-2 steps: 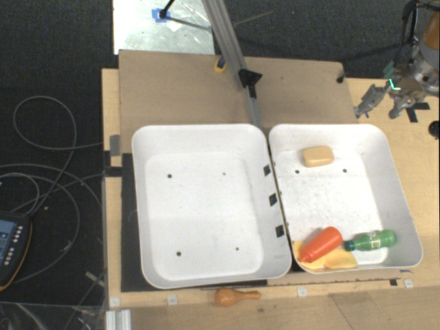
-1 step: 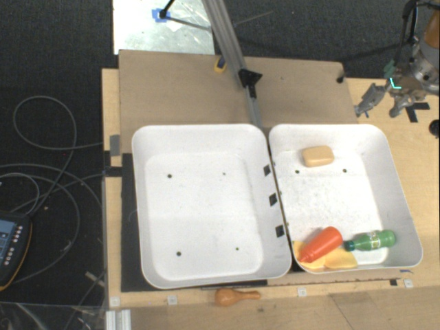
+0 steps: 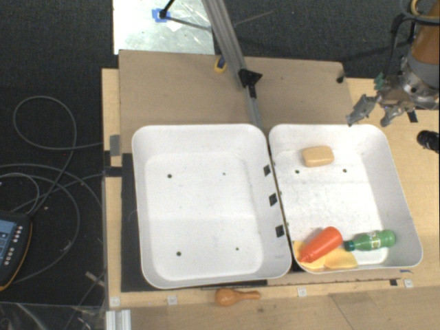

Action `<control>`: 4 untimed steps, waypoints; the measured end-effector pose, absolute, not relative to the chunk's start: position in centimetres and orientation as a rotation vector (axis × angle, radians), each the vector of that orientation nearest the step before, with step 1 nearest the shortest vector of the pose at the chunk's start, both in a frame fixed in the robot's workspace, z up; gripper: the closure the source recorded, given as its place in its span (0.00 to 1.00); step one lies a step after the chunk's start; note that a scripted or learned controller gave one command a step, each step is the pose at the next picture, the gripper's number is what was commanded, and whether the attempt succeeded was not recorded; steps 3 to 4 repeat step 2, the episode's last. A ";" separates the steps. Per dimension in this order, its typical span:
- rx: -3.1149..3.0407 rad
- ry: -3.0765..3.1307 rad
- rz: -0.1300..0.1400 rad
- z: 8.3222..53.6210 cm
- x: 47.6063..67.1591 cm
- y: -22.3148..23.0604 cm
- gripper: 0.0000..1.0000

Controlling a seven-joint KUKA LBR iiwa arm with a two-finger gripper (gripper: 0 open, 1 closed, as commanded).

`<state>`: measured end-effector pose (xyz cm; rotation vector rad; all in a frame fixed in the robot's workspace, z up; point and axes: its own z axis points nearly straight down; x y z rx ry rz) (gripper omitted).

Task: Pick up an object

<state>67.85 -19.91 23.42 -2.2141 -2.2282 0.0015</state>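
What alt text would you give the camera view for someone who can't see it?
A robot arm's open tool hovers above the right bin's far corner, holding nothing. That bin holds a tan block, an orange carrot, a green bottle and a yellow item.

Grey arm with orange band, dark cables, metallic fingers.

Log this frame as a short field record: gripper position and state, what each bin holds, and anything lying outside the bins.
gripper: above the right bin's far right corner, fingers spread, nothing between them
right bin: tan block near far edge; orange carrot-shaped toy, yellow item and green bottle at near edge
left bin: bare white floor showing
outside bins: tan pear-shaped object on the bench in front of left bin
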 end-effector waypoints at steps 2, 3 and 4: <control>-2.211 -2.228 0.003 12.5 69.1 -19.0 0.00; -2.211 -2.228 0.003 12.5 69.1 -19.0 0.00; -2.211 -2.228 0.003 12.5 69.1 -19.0 0.00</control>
